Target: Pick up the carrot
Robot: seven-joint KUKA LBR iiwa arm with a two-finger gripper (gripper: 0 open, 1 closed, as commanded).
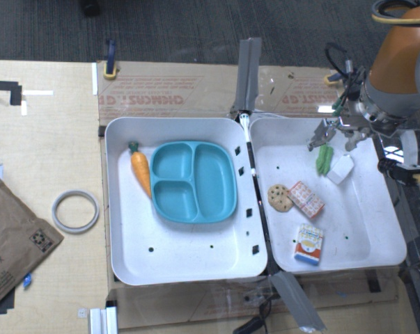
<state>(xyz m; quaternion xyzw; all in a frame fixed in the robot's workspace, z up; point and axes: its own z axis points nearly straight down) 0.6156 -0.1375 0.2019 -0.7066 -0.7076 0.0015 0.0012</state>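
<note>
The carrot [140, 173] lay in the left bin [185, 270], just beside the left edge of the teal divided plate [196, 181], with its green top pointing to the far side of the bin and its orange tip toward the near side; it was touching or nearly touching the plate's rim, which of the two could not be resolved. The plate, with three compartments, sat roughly central in that bin. The right bin [356, 256] adjoined the left bin on the side away from the carrot. In it, all well apart from the plate: a chocolate-chip cookie [280, 197] nearest the plate, a small red patterned packet [306, 199] just beside the cookie, a small carton with an orange and blue label [308, 245] toward the near side, a green vegetable-like item [324, 159] toward the far side, and a white block [340, 168] just beside the green item. The arm [398, 61], grey with an orange band, reached over the far right part of the right bin, well apart from the plate and the carrot. The pincer [333, 137] hung just above the green item; its fingers appeared spread apart and nothing was seen between them. On the surface [42, 145] beyond the carrot's side of the plate, outside the bins, lay a grey tape ring [75, 210] and a brown cardboard piece [11, 239].
</note>
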